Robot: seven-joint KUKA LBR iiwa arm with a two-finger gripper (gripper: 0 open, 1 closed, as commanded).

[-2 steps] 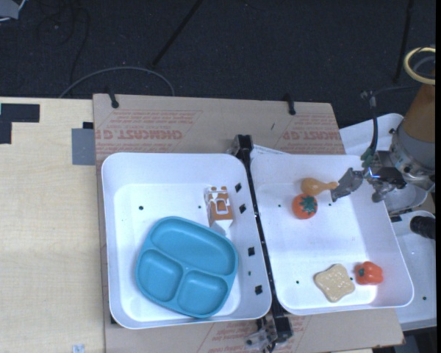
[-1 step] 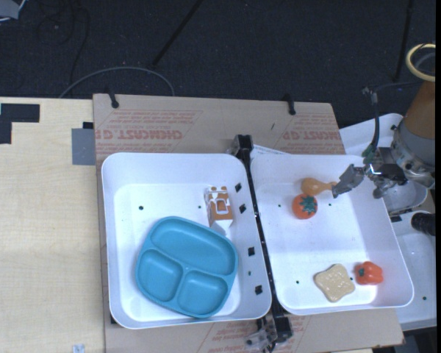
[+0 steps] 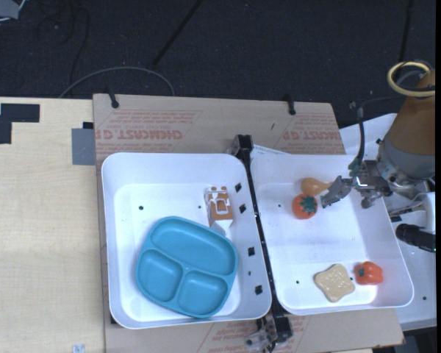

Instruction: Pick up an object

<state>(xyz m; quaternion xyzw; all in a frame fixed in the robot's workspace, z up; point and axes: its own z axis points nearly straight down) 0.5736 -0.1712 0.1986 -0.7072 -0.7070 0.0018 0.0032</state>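
Observation:
My gripper (image 3: 351, 195) hangs over the upper right part of the right bin (image 3: 397, 300), open, with nothing between its fingers. Just left of it lie an orange tomato-like toy with a green top (image 3: 304, 207) and a pale orange piece (image 3: 314, 187); the left finger (image 3: 335, 193) is close to that piece, and I cannot tell whether they touch. A slice of toy toast (image 3: 334, 282) and a small red toy with a green stem (image 3: 368, 273) rest near the bin's front edge.
The left bin (image 3: 117, 197) holds a blue divided plate (image 3: 186, 265) and a small orange-and-white toy (image 3: 220, 204) beside the centre divider (image 3: 254, 226). The grey arm with its orange band (image 3: 415, 127) comes in from the right over the bin's rim.

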